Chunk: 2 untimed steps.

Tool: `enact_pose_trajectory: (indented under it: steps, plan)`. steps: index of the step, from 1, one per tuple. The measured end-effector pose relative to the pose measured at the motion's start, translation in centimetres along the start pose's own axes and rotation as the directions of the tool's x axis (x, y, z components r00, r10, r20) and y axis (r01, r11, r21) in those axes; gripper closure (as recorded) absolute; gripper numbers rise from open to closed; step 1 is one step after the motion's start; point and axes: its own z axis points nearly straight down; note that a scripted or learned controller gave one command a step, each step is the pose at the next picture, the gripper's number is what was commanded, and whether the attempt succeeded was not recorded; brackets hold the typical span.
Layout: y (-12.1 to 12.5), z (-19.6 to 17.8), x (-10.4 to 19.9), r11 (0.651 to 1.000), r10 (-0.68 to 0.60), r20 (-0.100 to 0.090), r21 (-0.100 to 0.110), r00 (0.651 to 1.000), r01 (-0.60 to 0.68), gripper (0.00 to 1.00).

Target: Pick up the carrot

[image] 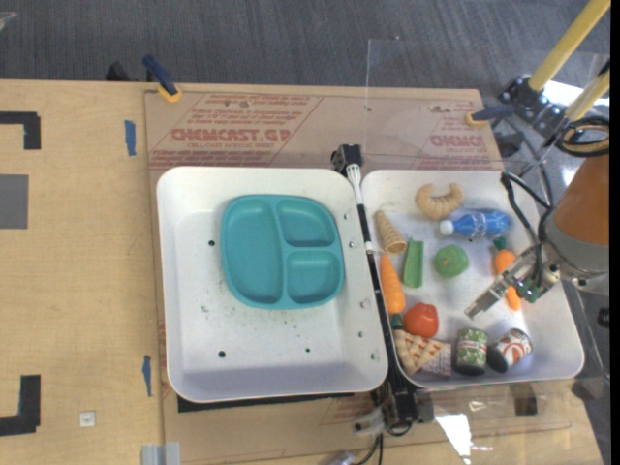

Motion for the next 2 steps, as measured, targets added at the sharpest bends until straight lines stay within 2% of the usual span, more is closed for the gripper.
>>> enact_pose_trajectory:
  steps: [1, 2]
  plan:
    - [3.2, 3.3, -1.1, 0.912, 0.409, 0.004, -0.01, 0.912, -0.409, 0.0]
    - [-2.9, 3.3, -1.5, 0.921, 0.389, -0.02, -0.009, 0.921, -0.389, 0.0]
